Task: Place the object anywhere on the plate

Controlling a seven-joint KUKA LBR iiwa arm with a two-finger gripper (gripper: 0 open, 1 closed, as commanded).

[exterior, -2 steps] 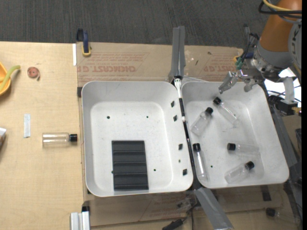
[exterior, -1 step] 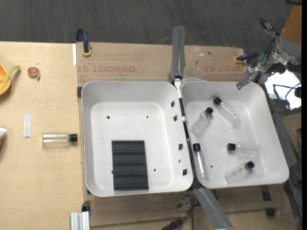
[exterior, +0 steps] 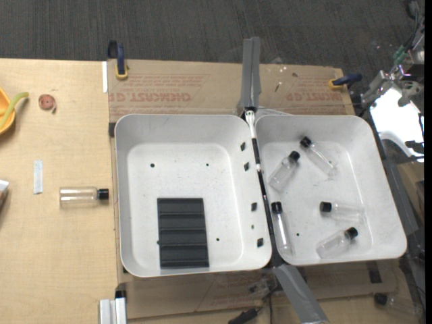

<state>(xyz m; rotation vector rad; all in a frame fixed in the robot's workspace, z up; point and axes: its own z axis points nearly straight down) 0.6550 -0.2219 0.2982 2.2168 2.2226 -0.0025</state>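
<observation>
Five capped vials (exterior: 283, 170) lie flat in the right bin (exterior: 381, 181), well apart from the black plate (exterior: 182, 233) in the left bin (exterior: 135, 181); being round and smooth, any may roll or slip when pinched, and the wall-side vial (exterior: 279, 227) looks hardest to grip.

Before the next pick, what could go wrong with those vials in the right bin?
1. The vials are clear plastic on white; bodies like the one near the front wall barely show, so a grasp may be misjudged.
2. One vial lies along the bin's left wall, leaving little room for the gripper beside it.
3. The vials are round and lie on their sides, so they may roll off the dark plate in the left bin.
</observation>
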